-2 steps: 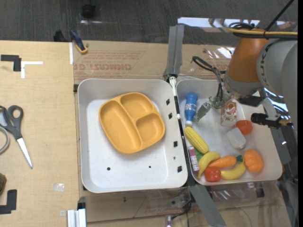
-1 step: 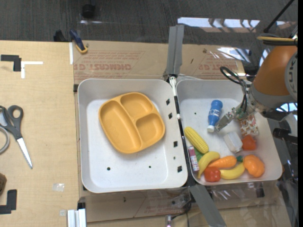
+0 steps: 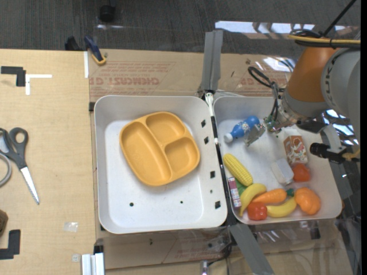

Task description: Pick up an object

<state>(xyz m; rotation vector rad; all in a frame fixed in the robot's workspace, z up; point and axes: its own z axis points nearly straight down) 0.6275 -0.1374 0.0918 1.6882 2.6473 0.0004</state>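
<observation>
In the right bin [image 3: 332, 211] my gripper [image 3: 256, 133] hangs low at the back left, right beside a blue and white bottle [image 3: 240, 128] that lies on its side. Whether they touch is unclear. Further forward lie a corn cob [image 3: 237, 169], two bananas [image 3: 252, 193], a carrot [image 3: 268, 196], a red pepper [image 3: 257, 211], an orange fruit [image 3: 308, 200], a tomato [image 3: 301, 173], a small carton [image 3: 295, 148] and a pale block [image 3: 282, 171].
The left bin [image 3: 103, 171] holds a yellow divided plate [image 3: 159, 148]. Scissors [image 3: 22, 162] lie on the wooden bench at the far left. The grey arm with its orange band [image 3: 309, 67] comes in over the right bin's back right corner.
</observation>
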